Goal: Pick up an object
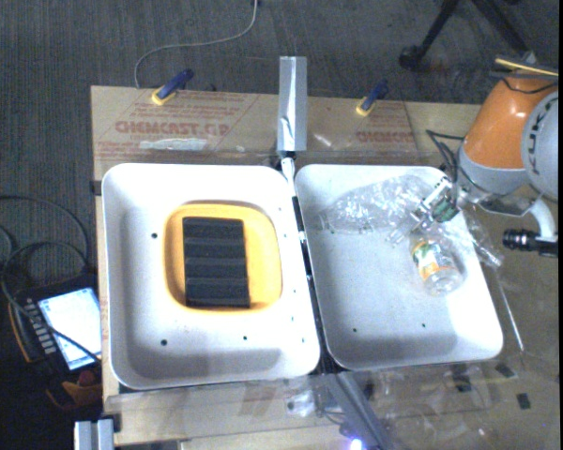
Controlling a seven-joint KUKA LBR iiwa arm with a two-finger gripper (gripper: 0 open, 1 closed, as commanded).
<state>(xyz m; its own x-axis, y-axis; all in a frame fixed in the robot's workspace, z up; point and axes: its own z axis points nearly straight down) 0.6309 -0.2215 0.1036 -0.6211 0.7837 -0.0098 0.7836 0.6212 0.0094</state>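
Note:
A clear plastic bottle (pixel 434 258) with a yellow-green label lies in the right bin (pixel 375 336), toward its far right side. A crumpled clear plastic bottle (pixel 371 204) lies behind it near the bin's back edge. My gripper (pixel 438 204) hangs at the bin's back right corner, just above and behind the labelled bottle. The left bin (pixel 131 326) holds a yellow tray (pixel 267 251) with a black ridged block (pixel 215 262) in it.
The arm's orange band and grey wrist (pixel 507 139) stand over the right bin's right rim. A grey bar (pixel 292 101) stands upright behind the gap between the bins. Two blue-and-yellow clamps (pixel 172 86) sit on the cardboard backing. A tablet (pixel 70 322) lies on the floor left.

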